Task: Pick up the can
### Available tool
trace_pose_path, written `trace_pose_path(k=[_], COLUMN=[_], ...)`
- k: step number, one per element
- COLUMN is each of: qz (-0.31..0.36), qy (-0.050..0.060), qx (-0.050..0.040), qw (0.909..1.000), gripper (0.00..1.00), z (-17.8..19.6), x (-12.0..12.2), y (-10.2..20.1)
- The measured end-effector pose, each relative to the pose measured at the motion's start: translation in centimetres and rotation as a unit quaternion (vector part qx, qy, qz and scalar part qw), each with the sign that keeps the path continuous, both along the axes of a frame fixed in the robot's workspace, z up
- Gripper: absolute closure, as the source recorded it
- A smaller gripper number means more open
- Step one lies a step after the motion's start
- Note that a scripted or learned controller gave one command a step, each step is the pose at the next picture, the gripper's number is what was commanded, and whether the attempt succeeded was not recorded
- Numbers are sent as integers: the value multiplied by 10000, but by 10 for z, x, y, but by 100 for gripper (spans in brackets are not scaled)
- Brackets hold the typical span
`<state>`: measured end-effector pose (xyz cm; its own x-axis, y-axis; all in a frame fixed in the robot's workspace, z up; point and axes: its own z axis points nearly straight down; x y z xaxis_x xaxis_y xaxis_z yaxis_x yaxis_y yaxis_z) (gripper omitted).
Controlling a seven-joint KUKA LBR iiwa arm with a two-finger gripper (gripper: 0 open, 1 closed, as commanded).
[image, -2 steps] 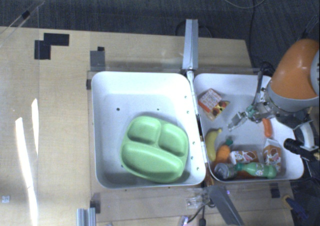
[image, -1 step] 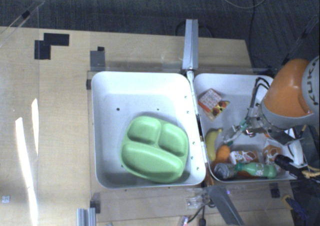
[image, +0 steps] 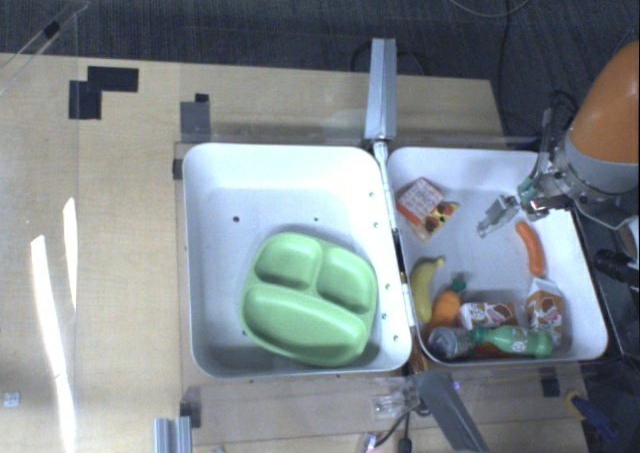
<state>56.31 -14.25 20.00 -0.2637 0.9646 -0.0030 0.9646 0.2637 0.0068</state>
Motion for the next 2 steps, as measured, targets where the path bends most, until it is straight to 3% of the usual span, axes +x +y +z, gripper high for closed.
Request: trace_pose_path(k=[1, 2], qz=[-347, -179], qy=[-27, -2], qx=[13, 3], qw=[9994, 9998], gripper=[0, 0], z=[-100, -54], x=[-16, 32], y=[50, 21])
